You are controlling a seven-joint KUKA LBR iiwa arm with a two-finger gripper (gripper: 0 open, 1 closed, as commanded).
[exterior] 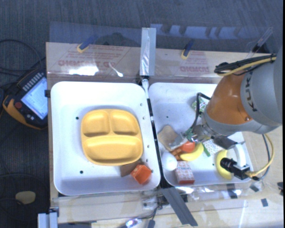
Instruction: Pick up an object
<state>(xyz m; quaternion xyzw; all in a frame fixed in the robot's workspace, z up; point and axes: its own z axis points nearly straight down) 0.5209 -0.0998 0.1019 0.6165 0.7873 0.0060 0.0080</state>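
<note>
The arm's gripper (195, 137) hangs over the right bin (167, 95), above a banana (194, 152) at six o'clock; jaw opening cannot be told.

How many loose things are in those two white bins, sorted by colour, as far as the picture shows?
Yellow: 3 (divided tray, banana-like piece, round item)
Orange or red: 3 (block, carrot-like piece, small carton)
White: 1 (egg-like ball)
Brown: 1 (flat slice)
Total: 8 visible; the arm hides some.

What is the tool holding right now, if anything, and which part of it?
It cannot be told. The tool is low in the right bin over the yellow banana and an orange piece, but the arm hides any hold.
</note>
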